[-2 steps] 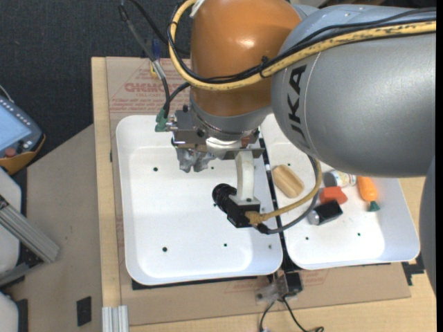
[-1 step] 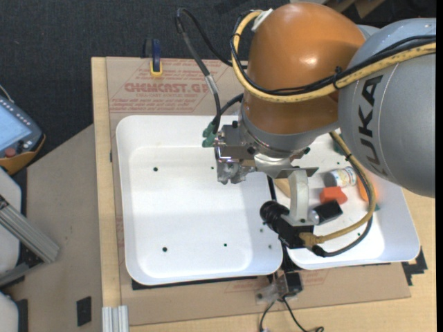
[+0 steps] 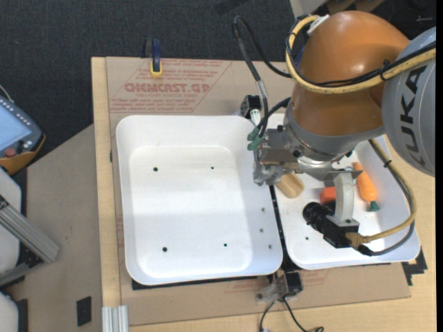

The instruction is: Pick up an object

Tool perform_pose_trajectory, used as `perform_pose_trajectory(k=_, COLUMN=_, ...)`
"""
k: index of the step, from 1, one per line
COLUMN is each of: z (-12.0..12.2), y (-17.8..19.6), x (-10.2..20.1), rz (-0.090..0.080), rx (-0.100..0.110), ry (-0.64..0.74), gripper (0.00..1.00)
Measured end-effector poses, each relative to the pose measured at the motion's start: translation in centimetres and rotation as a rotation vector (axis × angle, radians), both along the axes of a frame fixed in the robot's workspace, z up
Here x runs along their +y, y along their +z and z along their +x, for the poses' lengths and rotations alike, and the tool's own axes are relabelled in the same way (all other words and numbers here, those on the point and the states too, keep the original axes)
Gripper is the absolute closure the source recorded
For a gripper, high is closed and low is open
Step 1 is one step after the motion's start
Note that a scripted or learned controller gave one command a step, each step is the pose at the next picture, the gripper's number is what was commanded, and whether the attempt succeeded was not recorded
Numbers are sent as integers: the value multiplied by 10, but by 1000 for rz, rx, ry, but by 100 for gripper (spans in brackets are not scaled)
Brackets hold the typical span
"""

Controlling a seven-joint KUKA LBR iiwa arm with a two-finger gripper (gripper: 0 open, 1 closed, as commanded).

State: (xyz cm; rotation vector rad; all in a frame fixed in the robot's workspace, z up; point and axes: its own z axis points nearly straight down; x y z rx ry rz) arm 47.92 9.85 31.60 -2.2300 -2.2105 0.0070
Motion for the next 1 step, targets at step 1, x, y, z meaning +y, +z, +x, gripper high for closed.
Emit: perform_pose_trajectory(k=1, z=1, y=102, x=8, rz=5, rx=-17, ry=10, gripper=100)
